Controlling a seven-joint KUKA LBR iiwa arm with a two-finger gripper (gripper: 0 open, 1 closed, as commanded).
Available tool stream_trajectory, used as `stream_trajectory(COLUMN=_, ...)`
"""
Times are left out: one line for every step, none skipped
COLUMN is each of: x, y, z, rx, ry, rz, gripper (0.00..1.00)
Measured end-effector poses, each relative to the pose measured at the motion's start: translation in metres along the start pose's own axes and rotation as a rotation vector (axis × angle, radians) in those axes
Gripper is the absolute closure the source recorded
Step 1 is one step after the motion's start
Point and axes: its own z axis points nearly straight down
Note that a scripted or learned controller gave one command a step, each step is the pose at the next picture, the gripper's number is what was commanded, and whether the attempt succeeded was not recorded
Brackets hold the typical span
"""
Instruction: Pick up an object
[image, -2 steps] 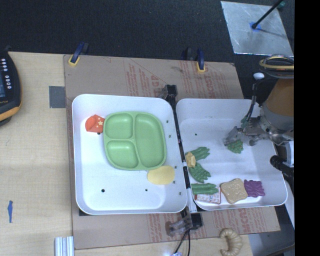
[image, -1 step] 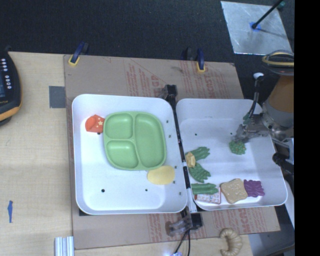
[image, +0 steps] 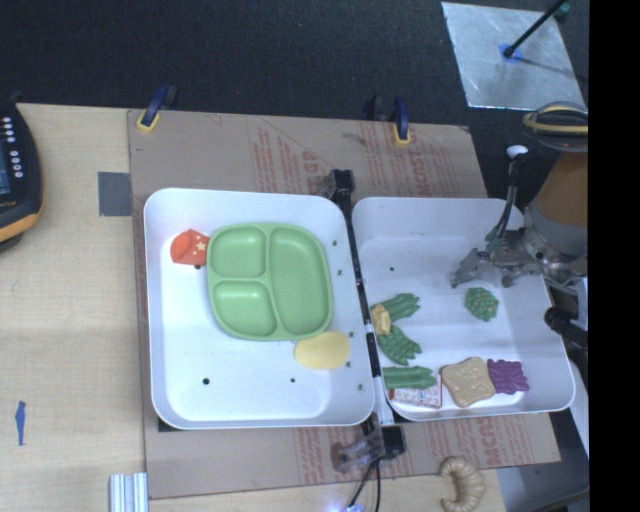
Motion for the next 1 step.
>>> stream_trajectory(x=0.0013, y=-0.0324, z=0.0112, rx=0.003, ry=0.001, rz=0.003, gripper=0.00)
